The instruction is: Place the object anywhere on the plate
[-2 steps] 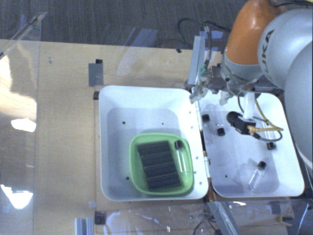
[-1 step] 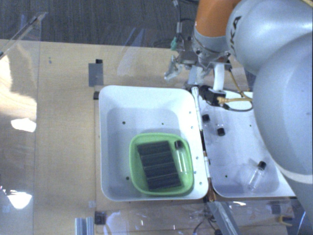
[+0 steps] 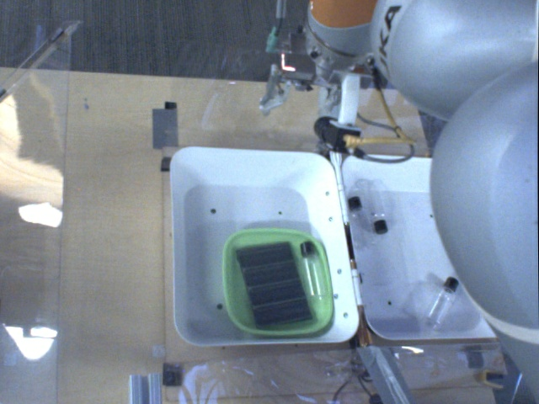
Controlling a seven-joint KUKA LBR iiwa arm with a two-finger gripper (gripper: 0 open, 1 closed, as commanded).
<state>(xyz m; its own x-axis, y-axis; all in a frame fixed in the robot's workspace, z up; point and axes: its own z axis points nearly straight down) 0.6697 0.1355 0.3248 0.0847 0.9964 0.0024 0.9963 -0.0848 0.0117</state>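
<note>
Gripper (image 3: pixel 275 91) above bins, grip state unclear; dark object (image 3: pixel 273 284) well below, on green plate (image 3: pixel 232 263).

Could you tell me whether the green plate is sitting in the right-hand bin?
No, the green plate sits in the left bin, with a dark ridged block on it.

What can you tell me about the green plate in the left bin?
The green plate is a rounded-square dish of glossy, translucent-looking plastic with a raised rim. It lies flat on the floor of the left bin, toward its near right corner. A dark ribbed block rests slantwise on it, and a clear bottle lies along its right side.
</note>
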